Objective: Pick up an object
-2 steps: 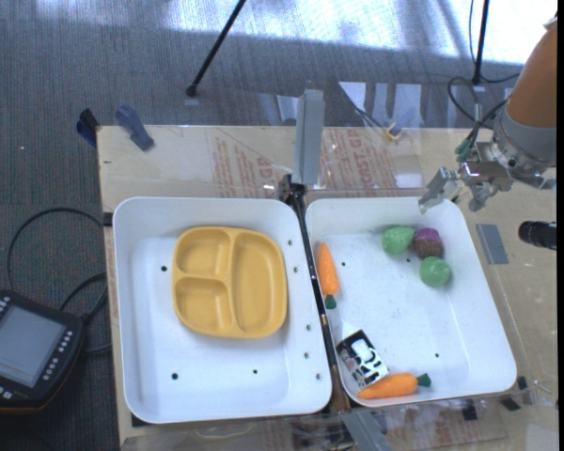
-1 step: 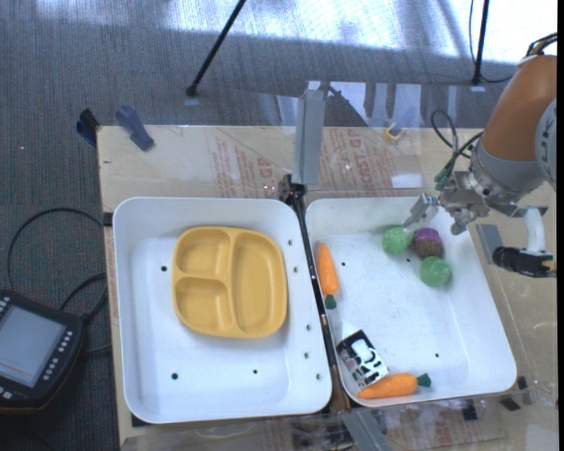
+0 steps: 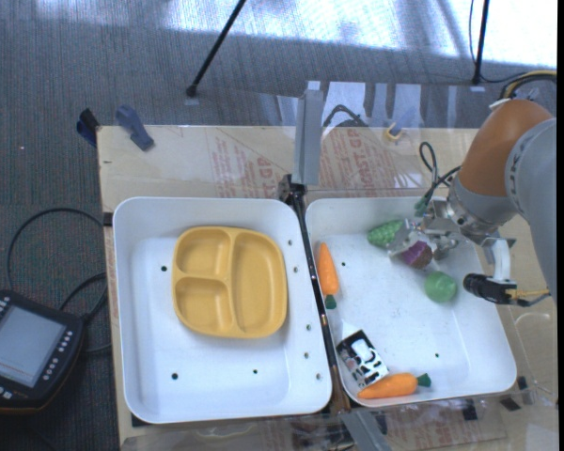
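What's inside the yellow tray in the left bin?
The yellow tray shows three bare compartments, nothing lying in them. It rests flat in the left bin; the bin floor under it is covered.

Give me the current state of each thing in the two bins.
Yellow tray: flat in left bin.
Carrot: lying by right bin's left wall.
Second carrot: lying at the front wall.
Black-and-white box: beside it.
Green toy: lying near gripper.
Purple toy: at gripper.
Green ball: resting loose.
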`<act>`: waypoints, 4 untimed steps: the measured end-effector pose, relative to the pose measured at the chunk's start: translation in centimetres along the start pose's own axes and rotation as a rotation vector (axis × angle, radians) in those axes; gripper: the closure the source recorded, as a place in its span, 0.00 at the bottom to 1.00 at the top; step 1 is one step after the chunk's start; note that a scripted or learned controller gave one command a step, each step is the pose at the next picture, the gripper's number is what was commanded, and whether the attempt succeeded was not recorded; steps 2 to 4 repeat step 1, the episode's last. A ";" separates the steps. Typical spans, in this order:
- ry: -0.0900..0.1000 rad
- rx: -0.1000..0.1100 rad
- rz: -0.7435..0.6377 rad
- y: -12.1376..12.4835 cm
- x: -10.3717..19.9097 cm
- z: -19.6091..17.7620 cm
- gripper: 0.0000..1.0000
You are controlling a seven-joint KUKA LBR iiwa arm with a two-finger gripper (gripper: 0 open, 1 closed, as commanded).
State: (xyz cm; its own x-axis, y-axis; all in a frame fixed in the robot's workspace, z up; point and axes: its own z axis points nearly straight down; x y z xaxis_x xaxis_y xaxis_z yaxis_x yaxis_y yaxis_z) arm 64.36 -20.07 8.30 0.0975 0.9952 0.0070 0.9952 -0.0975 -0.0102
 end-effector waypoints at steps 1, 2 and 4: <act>-0.004 -0.001 -0.004 0.1 -0.1 -1.2 1.00; -0.004 -0.001 -0.004 0.1 -0.1 -1.2 1.00; -0.004 -0.001 -0.004 0.1 -0.1 -1.2 1.00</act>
